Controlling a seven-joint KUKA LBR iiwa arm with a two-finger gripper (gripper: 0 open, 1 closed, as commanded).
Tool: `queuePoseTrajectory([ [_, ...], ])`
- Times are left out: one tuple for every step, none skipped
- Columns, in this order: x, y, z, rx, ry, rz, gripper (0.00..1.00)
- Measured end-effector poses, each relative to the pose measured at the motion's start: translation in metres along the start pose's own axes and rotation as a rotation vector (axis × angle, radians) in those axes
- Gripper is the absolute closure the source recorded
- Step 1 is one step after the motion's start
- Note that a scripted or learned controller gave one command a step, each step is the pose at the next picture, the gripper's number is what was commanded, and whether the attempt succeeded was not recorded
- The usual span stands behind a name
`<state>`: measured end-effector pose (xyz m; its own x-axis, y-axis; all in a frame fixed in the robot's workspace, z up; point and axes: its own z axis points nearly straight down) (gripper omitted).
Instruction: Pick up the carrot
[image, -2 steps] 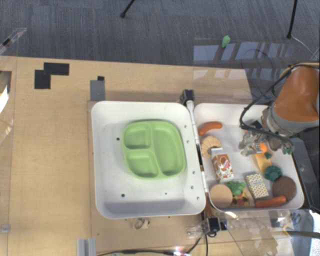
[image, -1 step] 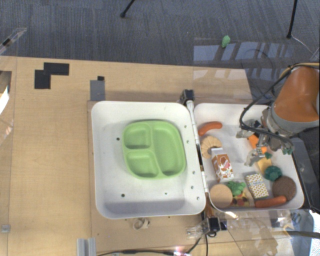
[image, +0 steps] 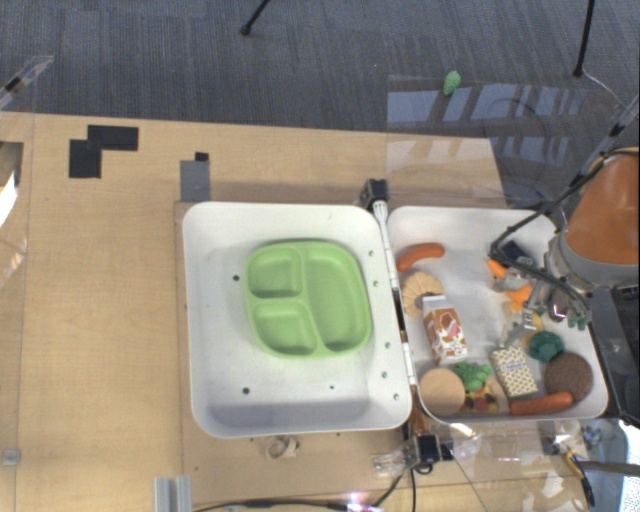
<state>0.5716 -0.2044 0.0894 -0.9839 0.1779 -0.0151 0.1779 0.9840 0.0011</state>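
- Grey carpet runs along the top of the camera view, and below it a pale wooden bench (image: 90, 330) bears two shallow white bins side by side.
- Black squares are marked on the bench near its upper left corner.
- Left bin (image: 215, 400): a light green divided plate (image: 305, 298) lies in its middle, three compartments facing up.
- Right bin (image: 470, 225): it is crowded with play food.
- A reddish sausage (image: 420, 256) lies near that bin's upper left, with a round tan cracker (image: 421, 289) just below it.
- A small carton (image: 444, 333) with a red and white face lies tilted below the cracker.
- Along the near edge sit a round bread roll (image: 441, 390), a green leafy piece (image: 473, 375), a patterned box (image: 514, 373) and a long red-orange piece (image: 541, 404).
- A dark green lump (image: 545, 346) and a brown round item (image: 568, 373) lie at the lower right.
- The carrot (image: 508, 282), orange, lies in the upper right part of the right bin, partly covered by the gripper's parts.
- The gripper (image: 527, 318) hangs over that same area, just beside the carrot, under the arm's orange band (image: 605, 215).
- Cables and metal parts crowd the gripper, so I cannot tell how its jaws stand.
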Motion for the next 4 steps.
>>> queuePoseTrajectory([
  [-0.005,0.002,-0.015,0.001,-0.014,-0.006,1.00],
  [-0.054,0.058,-0.112,-0.002,-0.009,0.070,1.00],
  [-0.051,0.054,-0.107,0.000,0.001,0.074,0.00],
  [-0.062,0.014,0.000,0.001,-0.003,0.017,0.00],
])
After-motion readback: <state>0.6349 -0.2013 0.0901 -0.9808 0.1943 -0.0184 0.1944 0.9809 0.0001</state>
